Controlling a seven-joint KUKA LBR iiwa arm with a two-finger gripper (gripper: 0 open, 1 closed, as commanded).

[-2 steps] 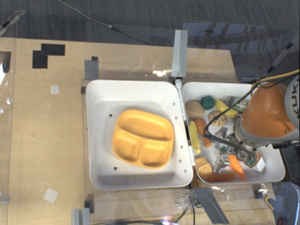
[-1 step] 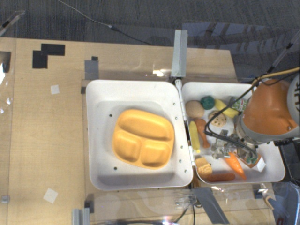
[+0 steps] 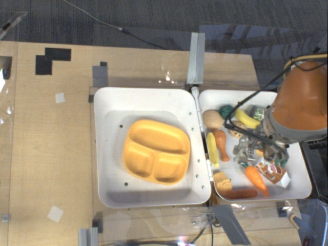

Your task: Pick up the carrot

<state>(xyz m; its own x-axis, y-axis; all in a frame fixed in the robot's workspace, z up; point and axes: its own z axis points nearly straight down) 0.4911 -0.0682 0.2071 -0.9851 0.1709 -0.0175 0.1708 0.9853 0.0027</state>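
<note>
gripper (image 3: 249,154) low in the right bin (image 3: 302,188) — beside the carrot (image 3: 255,178), lined up for a grab | finger state: cannot tell | carrot lies loose among toy food

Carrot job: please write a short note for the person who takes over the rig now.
Gripper: low in the right white bin, among the toy foods; finger state unclear.
Orange tapered carrot: lying in the right white bin near its front, just below the gripper, beside a red sausage.
Yellow divided tray: in the left white bin.
Done: nothing lifted.
Left: grasp the carrot and raise it.
</note>
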